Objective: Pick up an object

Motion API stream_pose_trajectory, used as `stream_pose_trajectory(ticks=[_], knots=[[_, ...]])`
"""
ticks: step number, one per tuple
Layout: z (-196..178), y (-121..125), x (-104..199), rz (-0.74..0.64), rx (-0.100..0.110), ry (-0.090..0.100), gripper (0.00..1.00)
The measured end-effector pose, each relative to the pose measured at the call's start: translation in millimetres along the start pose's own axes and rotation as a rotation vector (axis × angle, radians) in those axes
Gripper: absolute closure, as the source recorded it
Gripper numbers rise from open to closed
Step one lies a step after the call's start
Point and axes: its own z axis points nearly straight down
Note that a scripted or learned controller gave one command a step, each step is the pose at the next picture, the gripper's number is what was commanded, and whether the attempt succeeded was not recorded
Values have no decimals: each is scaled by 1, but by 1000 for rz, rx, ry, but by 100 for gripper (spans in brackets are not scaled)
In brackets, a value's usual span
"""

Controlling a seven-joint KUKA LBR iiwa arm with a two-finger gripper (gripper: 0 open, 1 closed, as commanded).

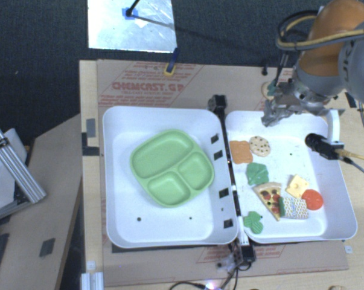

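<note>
End effector: the end effector (272, 118) hangs at the upper right of the frame, over the far left corner of the right bin (341, 189); whether it is open or closed I cannot tell, and nothing shows in its grip.
Arm: the grey arm (326, 71) with its orange band (341, 38) comes in from the upper right edge of the frame.
Right bin contents: a cookie (260, 145) and a tan slice (241, 152) lie just beside each other near the bin's left wall, below the end effector and apart from it.
Middle of right bin: a green leafy piece (258, 174) sits under the cookie; a pizza slice (270, 199) lies below that.
Lower right group: a yellow wedge (298, 186), a red round piece (313, 199) and a patterned block (295, 209) are bunched together, the block touching the pizza slice.
Front edge: a small green piece (253, 222) rests at the bin's lower left corner.
Left bin: the left bin (118, 162) holds a green divided plate (172, 168) in its middle.
Table: the table (151, 80) carries both bins side by side.
</note>
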Motion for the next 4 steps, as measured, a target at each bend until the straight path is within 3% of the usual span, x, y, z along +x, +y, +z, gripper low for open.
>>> stream_pose_trajectory(ticks=[1, 4], knots=[[21, -3, 0, 4, 3, -1, 100], [2, 2, 6, 0, 1, 0, 100]])
